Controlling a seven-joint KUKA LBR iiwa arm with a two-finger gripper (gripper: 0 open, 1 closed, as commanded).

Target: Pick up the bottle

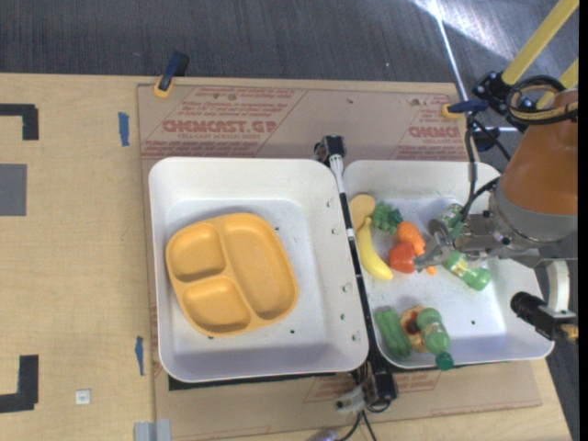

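Observation:
A clear green bottle (469,273) lies on its side in the right bin (487,338), toward its right side. My gripper (435,248) hangs just left of it, low over the bin, between the bottle and a red tomato (401,259). Its fingers stand open, with nothing visibly between them. The grey wrist and orange band (542,177) cover part of the bin behind the bottle. A second small bottle with a green cap (434,334) lies near the bin's front edge.
The right bin also holds a banana (371,254), an orange carrot (410,235), a leafy green piece (386,217) and a green cucumber (392,331). In the left bin (184,182) sits a yellow divided plate (231,272). A cable (472,168) runs down by the arm.

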